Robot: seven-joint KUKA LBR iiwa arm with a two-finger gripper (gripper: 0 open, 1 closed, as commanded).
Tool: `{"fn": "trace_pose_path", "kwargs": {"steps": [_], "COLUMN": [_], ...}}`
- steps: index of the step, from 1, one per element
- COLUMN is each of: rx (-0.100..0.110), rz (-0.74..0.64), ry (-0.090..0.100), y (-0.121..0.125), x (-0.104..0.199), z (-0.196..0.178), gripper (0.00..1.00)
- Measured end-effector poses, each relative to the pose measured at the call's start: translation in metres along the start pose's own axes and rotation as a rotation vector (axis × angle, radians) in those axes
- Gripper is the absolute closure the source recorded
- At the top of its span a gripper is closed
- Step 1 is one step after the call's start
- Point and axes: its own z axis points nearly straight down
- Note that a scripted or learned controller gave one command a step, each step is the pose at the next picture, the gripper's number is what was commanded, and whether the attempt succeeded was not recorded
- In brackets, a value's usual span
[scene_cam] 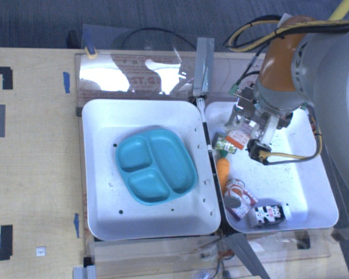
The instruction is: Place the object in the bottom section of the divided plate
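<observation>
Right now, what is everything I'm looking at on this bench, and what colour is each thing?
Bins: two, white, side by side; left bin, right bin.
Divided plate: one, light blue, three sections, in the left bin.
Carrot: one, orange, in the right bin by the wall between the bins.
Small pack: one, white and orange, in the right bin just under the gripper; whether it is gripped is unclear.
Wrapper: one, red and white, near the right bin's front.
Small carton: one, black and white, beside the wrapper.
Robot arm: one, grey with orange band, entering from the right.
Gripper: one, over the right bin.
</observation>
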Motion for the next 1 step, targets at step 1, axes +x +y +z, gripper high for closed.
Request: {"fn": "trace_pose_path", "kwargs": {"steps": [1], "rx": [0.002], "rz": [-0.067], "ry": [0.0], "y": [0.0017], "x": [-0.0108], "z": [0.0], "gripper": [1.0]}}
